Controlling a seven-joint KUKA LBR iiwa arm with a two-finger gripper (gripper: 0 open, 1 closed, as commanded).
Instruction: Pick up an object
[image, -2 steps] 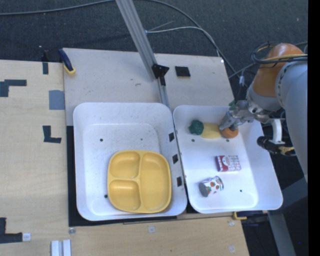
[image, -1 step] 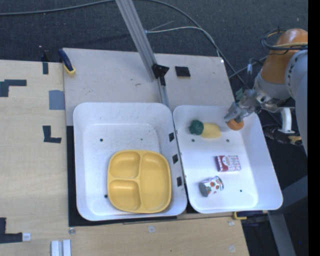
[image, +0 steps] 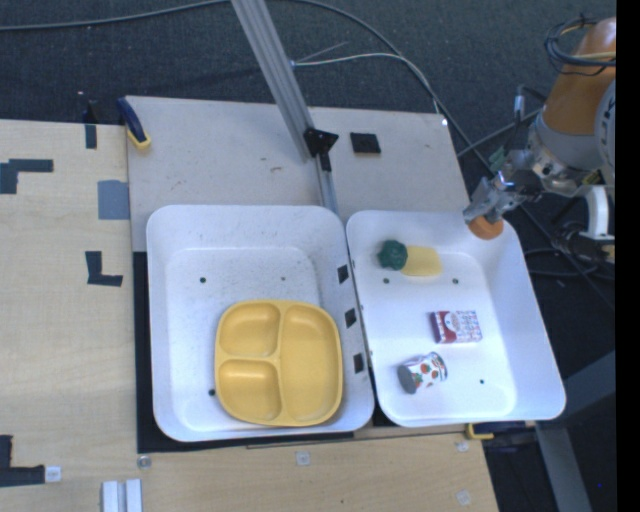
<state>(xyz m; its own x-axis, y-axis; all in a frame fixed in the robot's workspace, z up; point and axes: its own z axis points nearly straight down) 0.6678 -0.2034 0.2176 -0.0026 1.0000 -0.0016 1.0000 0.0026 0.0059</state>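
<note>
Where the hand (image: 487, 203) hovers, an orange ball (image: 486, 227) sits beneath.

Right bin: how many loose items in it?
5. Green ball touching yellow piece at the back, red packet mid, small cup on its side in front, orange thing at the back-right rim by the end effector.

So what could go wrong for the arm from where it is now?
The gripper sits at the right bin's far corner, touching or holding a small orange object; it might slip out. The green ball and yellow piece touch, so grabbing one may push the other. The small cup lies tipped and could roll.
</note>
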